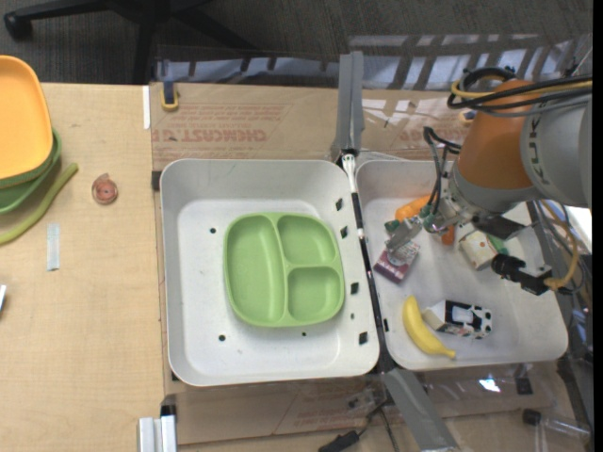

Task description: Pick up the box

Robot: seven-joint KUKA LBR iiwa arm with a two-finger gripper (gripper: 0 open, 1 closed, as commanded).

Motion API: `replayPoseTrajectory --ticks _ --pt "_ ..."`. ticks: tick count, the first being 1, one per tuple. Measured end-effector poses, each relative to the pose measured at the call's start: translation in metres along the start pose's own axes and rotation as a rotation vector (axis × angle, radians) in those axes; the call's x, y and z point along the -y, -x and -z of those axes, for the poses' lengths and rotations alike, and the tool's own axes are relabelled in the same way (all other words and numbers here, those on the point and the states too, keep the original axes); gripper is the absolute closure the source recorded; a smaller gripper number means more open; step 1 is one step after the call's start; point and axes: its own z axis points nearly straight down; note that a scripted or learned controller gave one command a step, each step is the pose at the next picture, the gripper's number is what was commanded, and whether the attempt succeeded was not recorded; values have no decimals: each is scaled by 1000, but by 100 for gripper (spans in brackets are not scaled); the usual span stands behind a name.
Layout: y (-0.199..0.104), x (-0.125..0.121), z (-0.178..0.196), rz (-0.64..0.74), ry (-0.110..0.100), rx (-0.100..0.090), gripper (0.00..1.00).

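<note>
At centre right of the frame, the gripper (pixel 405 238) is hovering over the box (pixel 396 265), jaw state unclear.

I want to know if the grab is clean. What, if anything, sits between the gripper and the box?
Nothing visible does. The gripper is right over the small purple box in the right bin, its tip at the box's top edge. The banana lies apart, nearer the camera, and an orange item sits behind the gripper.
</note>
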Motion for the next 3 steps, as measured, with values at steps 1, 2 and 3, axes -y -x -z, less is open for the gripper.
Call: replayPoseTrajectory --ticks 1,2,3 --pt "-6 31 0 -10 -1 -2 0" --pt "-20 90 0 -44 -2 -2 0" --pt "-38 106 0 -77 0 1 0"
